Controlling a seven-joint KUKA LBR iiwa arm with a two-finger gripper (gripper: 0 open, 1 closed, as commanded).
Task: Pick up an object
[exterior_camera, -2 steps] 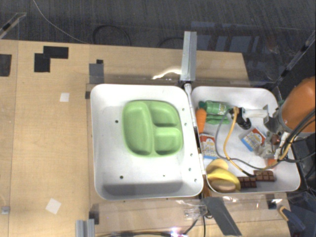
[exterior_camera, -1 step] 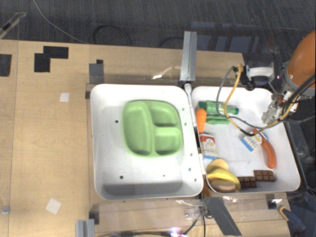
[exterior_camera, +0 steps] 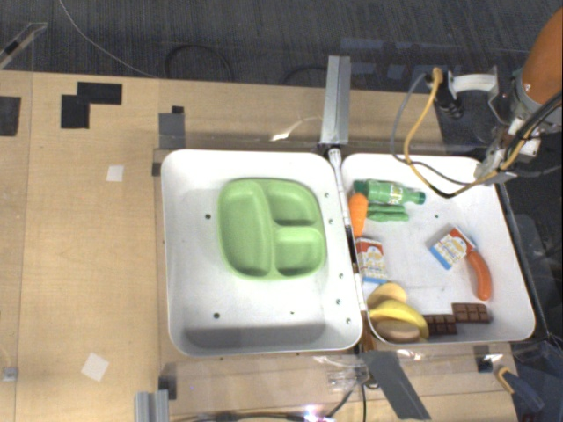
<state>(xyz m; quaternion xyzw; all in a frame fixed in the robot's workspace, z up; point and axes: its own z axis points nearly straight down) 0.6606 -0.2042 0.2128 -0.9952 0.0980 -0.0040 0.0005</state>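
- Bench: pale wood, black squares at far-left corner; dark carpet beyond.
- Left bin: green tray.
- Right bin: bottle, banana.
- Arm at far-right corner; jaws: can't tell.

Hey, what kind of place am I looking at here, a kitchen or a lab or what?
Most likely a robotics lab bench, not a kitchen. Two white bins sit side by side on a wooden bench, one holding a green divided tray, the other toy food such as a banana. Loose cables run in from the right.
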